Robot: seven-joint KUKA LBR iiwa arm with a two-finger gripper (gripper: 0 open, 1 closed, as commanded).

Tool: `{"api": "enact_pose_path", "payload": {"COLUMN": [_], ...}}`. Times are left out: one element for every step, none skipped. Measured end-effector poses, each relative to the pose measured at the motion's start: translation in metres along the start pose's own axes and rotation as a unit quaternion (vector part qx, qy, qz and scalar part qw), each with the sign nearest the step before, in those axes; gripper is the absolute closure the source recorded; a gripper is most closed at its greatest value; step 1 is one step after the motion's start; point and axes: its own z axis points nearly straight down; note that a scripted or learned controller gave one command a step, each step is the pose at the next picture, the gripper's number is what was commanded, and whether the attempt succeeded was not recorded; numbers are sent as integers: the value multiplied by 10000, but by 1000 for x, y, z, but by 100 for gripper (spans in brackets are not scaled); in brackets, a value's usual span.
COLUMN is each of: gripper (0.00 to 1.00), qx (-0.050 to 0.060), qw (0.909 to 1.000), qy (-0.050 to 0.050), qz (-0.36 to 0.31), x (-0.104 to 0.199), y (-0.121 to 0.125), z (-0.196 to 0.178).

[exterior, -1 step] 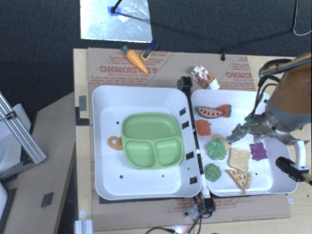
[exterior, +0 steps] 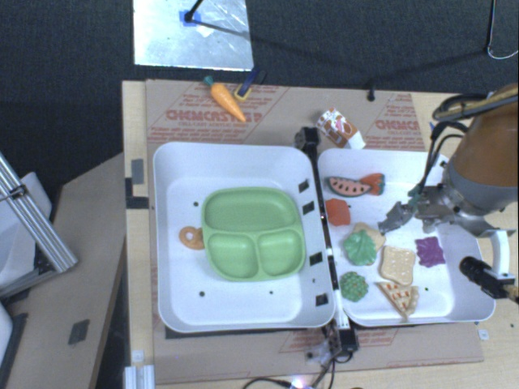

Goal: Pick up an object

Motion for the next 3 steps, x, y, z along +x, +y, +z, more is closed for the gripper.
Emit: {"api": "enact_pose_path", "payload": {"gripper": [0, 0, 0], "qx": [26, -16, -20], "qw": [10000, 10000, 10000], "qy": [5, -13, -4], "qz": [9, 12, 16], "x": [3, 3, 2], "y": [-10, -12, -10], "z": [52, 112, 110]}}
